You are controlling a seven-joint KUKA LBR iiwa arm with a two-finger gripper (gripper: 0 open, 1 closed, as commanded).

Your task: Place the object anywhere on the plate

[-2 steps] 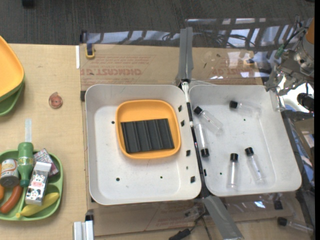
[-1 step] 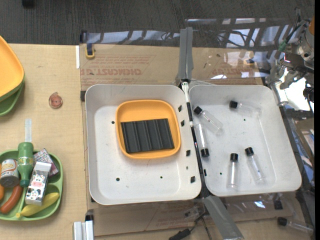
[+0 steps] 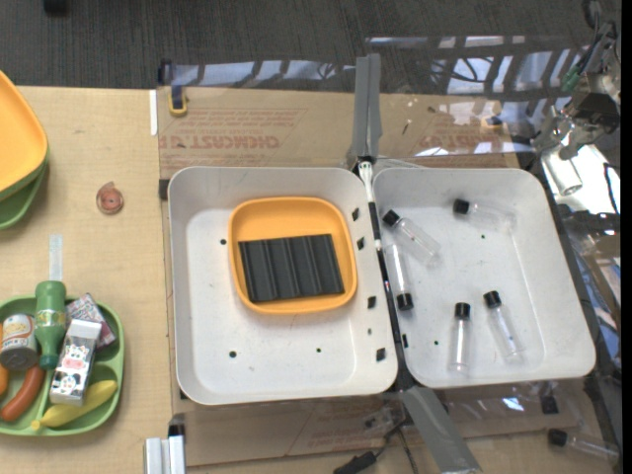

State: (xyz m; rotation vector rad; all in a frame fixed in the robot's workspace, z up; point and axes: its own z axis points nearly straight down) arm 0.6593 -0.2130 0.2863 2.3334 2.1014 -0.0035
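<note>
Two white bins [image 3: 281, 378] sit side by side. The left one has one orange plate [image 3: 292, 221] with one dark ribbed pad [image 3: 292, 269] on it. The right bin [image 3: 553, 358] has five clear vials with black caps [image 3: 409, 233], one lying along the left wall. Beside the bins: one green tray of toy food [image 3: 107, 383], one stack of orange and green plates [image 3: 18, 146], one small pink disc [image 3: 111, 199].

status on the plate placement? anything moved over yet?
Done: nothing yet. The orange plate in the left bin carries just a dark ribbed insert, no vial.
In hand: nothing visible; the arm sits at the top right, away from the bins.
Left: five clear black-capped vials lie in the right bin; one needs picking and placing on the plate.
</note>
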